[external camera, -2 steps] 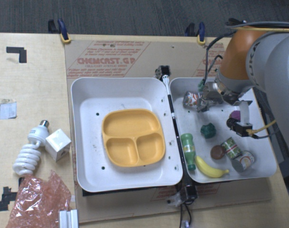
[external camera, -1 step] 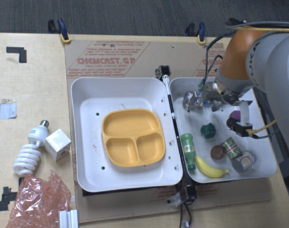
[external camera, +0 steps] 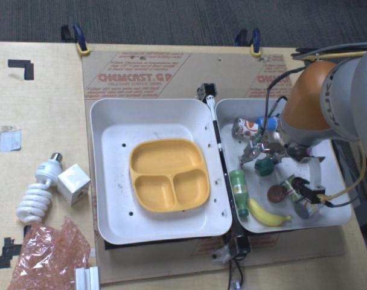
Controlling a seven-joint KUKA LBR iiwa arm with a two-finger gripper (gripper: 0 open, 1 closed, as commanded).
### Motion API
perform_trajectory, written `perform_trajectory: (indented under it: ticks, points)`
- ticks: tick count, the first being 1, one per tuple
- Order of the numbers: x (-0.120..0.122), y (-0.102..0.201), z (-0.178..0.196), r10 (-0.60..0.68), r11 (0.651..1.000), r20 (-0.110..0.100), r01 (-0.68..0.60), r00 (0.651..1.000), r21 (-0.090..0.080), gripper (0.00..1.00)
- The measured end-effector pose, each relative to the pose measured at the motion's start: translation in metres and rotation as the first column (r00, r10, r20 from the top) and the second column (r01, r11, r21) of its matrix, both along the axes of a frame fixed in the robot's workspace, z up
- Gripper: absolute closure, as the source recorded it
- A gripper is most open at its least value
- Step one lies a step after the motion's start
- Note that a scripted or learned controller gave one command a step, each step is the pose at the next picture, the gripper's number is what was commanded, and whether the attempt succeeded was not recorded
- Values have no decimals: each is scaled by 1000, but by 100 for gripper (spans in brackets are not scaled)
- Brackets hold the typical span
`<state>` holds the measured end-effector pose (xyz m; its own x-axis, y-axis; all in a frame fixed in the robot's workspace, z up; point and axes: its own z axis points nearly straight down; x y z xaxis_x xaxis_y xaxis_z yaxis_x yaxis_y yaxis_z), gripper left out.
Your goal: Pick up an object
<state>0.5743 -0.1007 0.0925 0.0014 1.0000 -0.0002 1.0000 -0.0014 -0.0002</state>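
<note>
**A:** Where's the arm (external camera: 328, 101)?

**B:** In from the right, bent over the right bin (external camera: 229, 110). The gripper (external camera: 263, 154) hangs low in that bin's middle, right by a dark green object (external camera: 265, 165).

**A:** Has it got hold of that?

**B:** Cannot tell — metal parts and cables crowd the spot, and nothing shows clearly between them. The green object may be touching the tool or just lying under it.

**A:** What else lies in that bin?

**B:** A can (external camera: 247, 127) with red and white markings near the far wall, a green bottle (external camera: 238, 189) along the left wall, a banana (external camera: 267, 214) at the near edge just beside the bottle's end, and a brown round object (external camera: 276, 193) between banana and gripper.

**A:** And the left bin (external camera: 111, 162)?

**B:** A yellow tray (external camera: 169, 174) with three compartments — it sits flat near the middle.

**A:** Outside the bins?

**B:** On the bench to the left, a spiral bulb (external camera: 38, 189), touching a small white box (external camera: 73, 183), and crumpled pink wrap (external camera: 47, 255) nearer the front.
</note>
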Motion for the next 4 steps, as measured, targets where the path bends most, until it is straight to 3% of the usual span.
perform_trajectory:
  ticks: [1, 2, 3, 4]
  points:
    - [1, -1, 10, -2, 1000, 3, 2, 1000, -1, 100]
    - [1, -1, 10, -1, 1000, 3, 1, 1000, -1, 0]
    - [-69, -12, 0, 0, 1000, 0, 0, 1000, 0, 0]
    - [-67, -13, 10, -2, 1000, 3, 2, 1000, 0, 100]
